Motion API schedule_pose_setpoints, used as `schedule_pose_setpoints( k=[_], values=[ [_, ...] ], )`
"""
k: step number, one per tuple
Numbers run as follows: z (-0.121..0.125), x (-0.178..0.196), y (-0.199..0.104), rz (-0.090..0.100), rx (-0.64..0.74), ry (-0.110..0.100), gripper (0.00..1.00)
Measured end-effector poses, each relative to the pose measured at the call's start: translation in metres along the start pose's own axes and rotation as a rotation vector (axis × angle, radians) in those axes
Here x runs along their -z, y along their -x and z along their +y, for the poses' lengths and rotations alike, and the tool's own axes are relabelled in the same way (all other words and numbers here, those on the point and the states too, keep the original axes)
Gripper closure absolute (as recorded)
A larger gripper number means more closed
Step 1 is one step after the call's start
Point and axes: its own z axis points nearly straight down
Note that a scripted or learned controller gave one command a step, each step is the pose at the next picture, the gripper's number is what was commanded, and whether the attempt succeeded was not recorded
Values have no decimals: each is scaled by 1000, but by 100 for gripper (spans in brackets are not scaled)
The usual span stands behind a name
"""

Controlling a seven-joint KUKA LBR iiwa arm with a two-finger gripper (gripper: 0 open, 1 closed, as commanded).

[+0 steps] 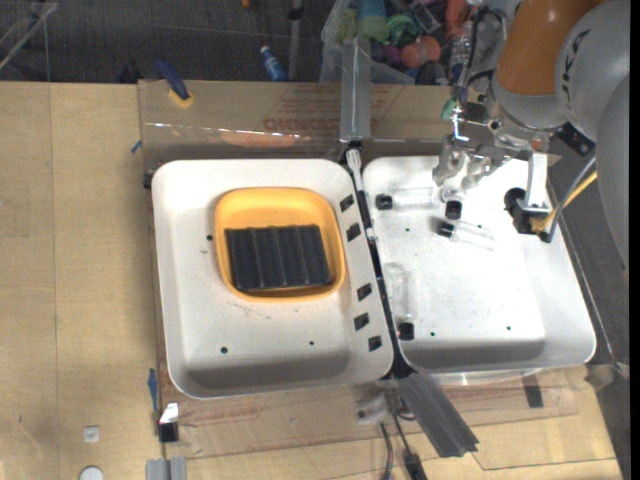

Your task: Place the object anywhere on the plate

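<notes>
Bright, even light falls from overhead, and the two white bins (470,308) nearly wash out, their floors glaring and losing detail. Shadows are soft and short, hugging the orange plate (280,205) in the left bin. Behind the bins the background falls dark. The whole picture looks slightly soft and grainy, with the arm (560,38) blurred at the bins' upper right.

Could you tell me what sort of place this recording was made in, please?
Probably a robotics lab test bench: a robot arm reaches over two white bins, one holding a yellow plate, with a crate of mixed toys behind.
</notes>
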Motion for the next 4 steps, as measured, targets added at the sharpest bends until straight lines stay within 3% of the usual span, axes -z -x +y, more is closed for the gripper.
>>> schedule_pose_setpoints(
  k=[1,2,3,4],
  values=[
    [-3,22,-16,0,85,2,100],
    [-6,-7,-23,1,151,-6,100],
    [-4,-28,-18,2,463,-4,100],
    [-9,1,-43,0,684,4,100]
  ],
)
